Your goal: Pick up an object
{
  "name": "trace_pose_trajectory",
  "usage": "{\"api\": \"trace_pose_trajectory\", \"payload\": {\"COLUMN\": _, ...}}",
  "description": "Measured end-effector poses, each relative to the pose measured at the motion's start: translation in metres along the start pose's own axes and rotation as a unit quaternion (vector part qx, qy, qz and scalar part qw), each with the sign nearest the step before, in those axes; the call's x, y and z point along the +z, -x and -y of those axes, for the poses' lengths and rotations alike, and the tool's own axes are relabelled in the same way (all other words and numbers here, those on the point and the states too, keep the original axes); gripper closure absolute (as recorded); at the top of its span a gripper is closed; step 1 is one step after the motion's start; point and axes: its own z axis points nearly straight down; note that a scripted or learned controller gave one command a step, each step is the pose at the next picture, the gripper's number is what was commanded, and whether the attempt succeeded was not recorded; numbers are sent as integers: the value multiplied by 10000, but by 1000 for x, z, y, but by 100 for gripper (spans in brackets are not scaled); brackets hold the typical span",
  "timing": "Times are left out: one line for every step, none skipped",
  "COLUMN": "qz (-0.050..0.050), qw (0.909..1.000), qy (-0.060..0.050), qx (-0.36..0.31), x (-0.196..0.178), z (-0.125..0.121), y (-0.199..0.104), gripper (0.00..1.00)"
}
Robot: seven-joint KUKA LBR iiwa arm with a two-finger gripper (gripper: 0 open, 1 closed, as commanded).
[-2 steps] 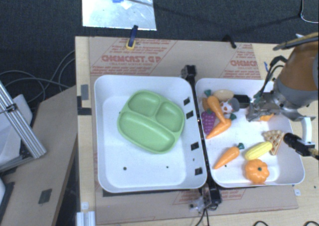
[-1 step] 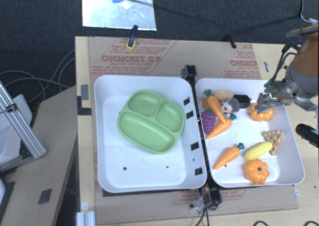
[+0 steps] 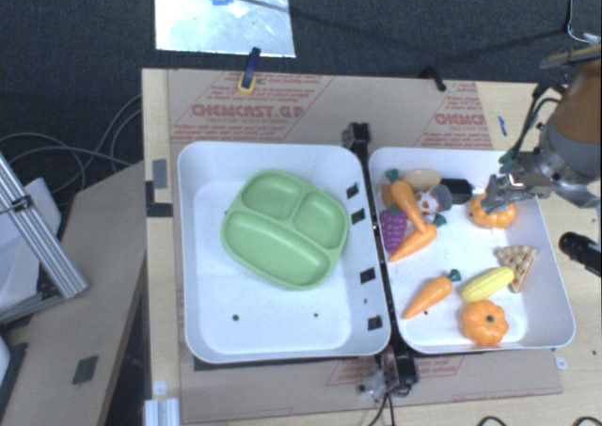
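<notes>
Bench (image 3: 282,100): I see a cardboard-covered top with two shallow white bins side by side.
Left bin (image 3: 202,217): it holds one green divided plate (image 3: 285,227), lying flat near the middle.
Right bin (image 3: 550,307): it holds a scatter of small toy foods.
Arm (image 3: 576,118): it reaches in from the right and hangs over the right bin's far right corner.
Gripper (image 3: 505,184): it sits directly above the upper pumpkin; I cannot tell from here how its fingers stand, or whether they touch the toy.
Upper pumpkin (image 3: 495,214): small and orange, near the bin's right wall; I judge this the thing to pick.
Handling: it looks like light, hard plastic, probably smooth and rounded, so likely to slip. I would close across its widest middle.
Other toys: a second pumpkin (image 3: 484,323) at the near edge, a corn cob (image 3: 487,283), a waffle piece (image 3: 517,261), two carrots (image 3: 428,294) (image 3: 406,200), purple grapes (image 3: 392,226).
</notes>
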Motion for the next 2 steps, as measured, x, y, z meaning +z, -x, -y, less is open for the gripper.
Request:
{"api": "trace_pose_trajectory", "payload": {"qz": -6, "qw": 10000, "qy": 1, "qx": -26, "x": -10, "z": -13, "y": -51, "gripper": 100}}
{"api": "trace_pose_trajectory", "payload": {"qz": -9, "qw": 10000, "qy": 2, "qx": -30, "x": -15, "z": -26, "y": -104, "gripper": 100}}
